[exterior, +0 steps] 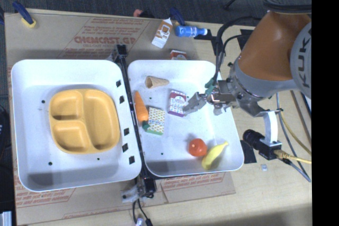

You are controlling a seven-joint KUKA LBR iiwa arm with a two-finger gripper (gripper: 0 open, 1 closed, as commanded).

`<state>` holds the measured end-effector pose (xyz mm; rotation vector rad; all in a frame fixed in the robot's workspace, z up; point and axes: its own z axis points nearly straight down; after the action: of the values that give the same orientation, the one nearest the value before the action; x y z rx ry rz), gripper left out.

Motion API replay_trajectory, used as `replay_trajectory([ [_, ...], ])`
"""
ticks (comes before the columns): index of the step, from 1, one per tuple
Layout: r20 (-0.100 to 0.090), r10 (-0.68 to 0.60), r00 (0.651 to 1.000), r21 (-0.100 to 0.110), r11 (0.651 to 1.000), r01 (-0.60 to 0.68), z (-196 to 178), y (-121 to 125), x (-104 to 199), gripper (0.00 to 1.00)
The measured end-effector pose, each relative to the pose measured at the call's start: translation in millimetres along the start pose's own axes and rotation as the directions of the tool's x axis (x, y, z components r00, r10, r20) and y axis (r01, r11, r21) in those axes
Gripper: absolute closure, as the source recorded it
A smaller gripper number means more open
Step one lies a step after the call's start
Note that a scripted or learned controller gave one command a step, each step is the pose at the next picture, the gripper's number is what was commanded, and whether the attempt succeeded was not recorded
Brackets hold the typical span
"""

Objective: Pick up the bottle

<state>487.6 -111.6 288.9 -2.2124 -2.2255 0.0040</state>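
Note:
A small blue bottle (188, 32) with a white cap lies on its side on the cardboard behind the right bin (229, 129), outside it. My gripper (193, 104) hangs over the right part of that bin, just right of a purple packet (177, 102). It is well in front of the bottle and apart from it. Nothing shows in its grasp.
The right bin also holds a cone (156, 81), a carrot (140, 107), a checkered packet (155, 119), a tomato (197, 147) and a banana (213, 155). A yellow divided plate (83, 119) sits in the left bin (24, 114). A small carton (162, 33) lies left of the bottle.

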Motion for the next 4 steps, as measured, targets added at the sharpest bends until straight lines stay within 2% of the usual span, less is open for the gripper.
replay_trajectory([
  [1,0.000,-0.005,1.000,0.003,1.000,0.005,-10.0,0.2,0.3,1.00],
  [2,-0.001,0.223,0.975,0.002,0.975,-0.223,114.9,-11.8,-10.4,1.00],
  [3,0.000,0.354,0.935,0.000,0.935,-0.354,58.8,-10.7,60.1,1.00],
  [4,-0.001,0.202,0.979,0.002,0.979,-0.202,97.9,-11.3,54.4,1.00],
])
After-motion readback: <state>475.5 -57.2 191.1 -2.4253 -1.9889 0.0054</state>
